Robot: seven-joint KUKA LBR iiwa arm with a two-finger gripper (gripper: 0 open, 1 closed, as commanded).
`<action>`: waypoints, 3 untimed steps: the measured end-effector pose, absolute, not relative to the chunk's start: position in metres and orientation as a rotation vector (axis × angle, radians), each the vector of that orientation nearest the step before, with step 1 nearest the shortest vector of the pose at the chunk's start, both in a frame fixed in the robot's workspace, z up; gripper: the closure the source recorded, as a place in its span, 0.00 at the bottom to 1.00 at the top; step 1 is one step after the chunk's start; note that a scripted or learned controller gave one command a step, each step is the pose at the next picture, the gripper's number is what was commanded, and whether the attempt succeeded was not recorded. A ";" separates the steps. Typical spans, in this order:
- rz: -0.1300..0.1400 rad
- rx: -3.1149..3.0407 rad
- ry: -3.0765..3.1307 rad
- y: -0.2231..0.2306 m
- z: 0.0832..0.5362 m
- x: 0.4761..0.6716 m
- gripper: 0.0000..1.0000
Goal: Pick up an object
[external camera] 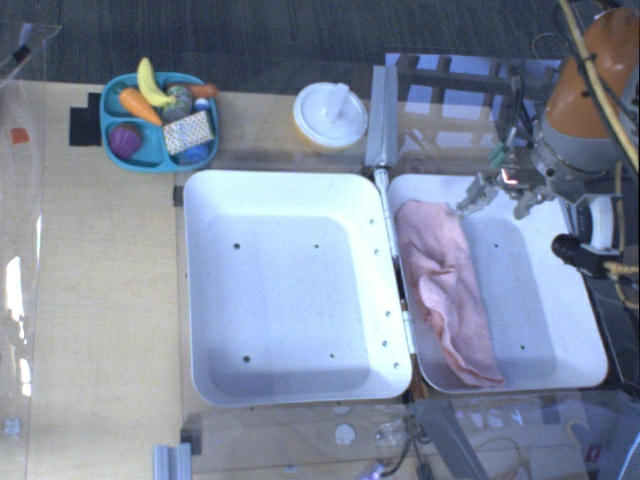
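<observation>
Overhead, two white bins sit side by side on the bench: the left bin (pixel 200 298) and the right bin (pixel 560 328). A pink cloth (pixel 447 288), crumpled and elongated, lies along the left side of the right bin, reaching from near the far wall to the near wall. The arm (pixel 585 98), grey with an orange band, enters from the right, and its gripper (pixel 505 200) hangs over the far part of the right bin, just beside the cloth's far end. Its two fingers (pixel 474 198) are spread apart with nothing between them; whether the left fingertip touches the cloth cannot be told. Beyond the left bin, a blue tray (pixel 112 158) with compartments carries toy food, including a banana (pixel 152 85) and a carrot (pixel 138 105). A white lidded container (pixel 330 115) stands near the far edge, between the bins.
</observation>
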State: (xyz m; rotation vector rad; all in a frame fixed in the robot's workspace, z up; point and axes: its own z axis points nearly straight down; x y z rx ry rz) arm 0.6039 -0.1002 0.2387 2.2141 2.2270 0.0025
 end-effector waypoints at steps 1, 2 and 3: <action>0.000 2.071 2.362 -0.113 0.123 0.639 0.00; 0.011 2.024 2.388 -0.134 0.090 0.584 0.00; 0.018 2.019 2.385 -0.133 0.103 0.587 1.00</action>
